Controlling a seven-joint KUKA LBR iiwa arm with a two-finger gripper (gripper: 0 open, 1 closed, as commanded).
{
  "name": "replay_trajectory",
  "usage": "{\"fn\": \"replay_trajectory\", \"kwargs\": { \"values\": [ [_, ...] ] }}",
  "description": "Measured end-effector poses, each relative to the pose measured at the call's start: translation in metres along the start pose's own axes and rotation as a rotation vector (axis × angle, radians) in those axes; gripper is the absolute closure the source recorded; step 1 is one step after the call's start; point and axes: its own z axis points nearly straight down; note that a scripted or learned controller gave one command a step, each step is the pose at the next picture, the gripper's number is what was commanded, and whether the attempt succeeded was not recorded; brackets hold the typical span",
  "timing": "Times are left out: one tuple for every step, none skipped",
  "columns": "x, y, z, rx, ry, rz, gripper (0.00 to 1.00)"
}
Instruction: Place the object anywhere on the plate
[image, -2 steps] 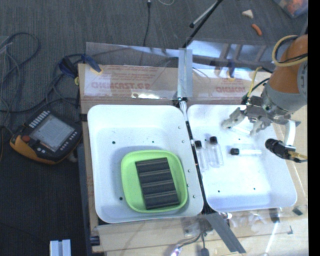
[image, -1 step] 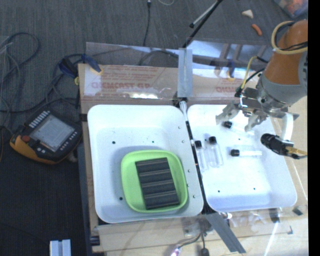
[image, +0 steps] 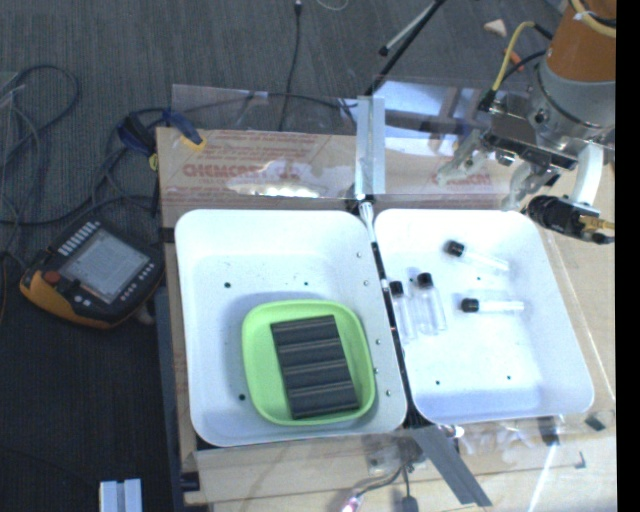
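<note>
A green square plate (image: 258, 335) lies in the left bin (image: 205, 300), towards its front. A dark grey ridged block (image: 315, 366) rests flat on the plate, covering most of its middle. My gripper (image: 490, 178) hangs at the upper right, over the back rim of the right bin (image: 545, 370), far from the plate. Its two pale fingers (image: 458, 163) stand apart, open, with nothing between them.
Several clear vials with black caps lie in the right bin: one (image: 472, 255) near the back, one (image: 490, 305) in the middle, two (image: 428, 300) close to the divider. A teach pendant (image: 95, 272) lies on the floor at the left. A cardboard sheet (image: 260, 165) is behind the bins.
</note>
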Motion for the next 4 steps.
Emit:
{"fn": "replay_trajectory", "kwargs": {
  "values": [
    [0.039,0.016,-0.052,-0.001,0.000,-0.197,0.00],
    [0.112,0.038,-0.051,0.000,0.000,-0.311,0.00],
    [0.116,0.036,-0.051,0.000,0.000,-0.376,0.00],
    [0.099,0.042,-0.051,0.000,0.000,-0.384,0.00]
  ]
}}
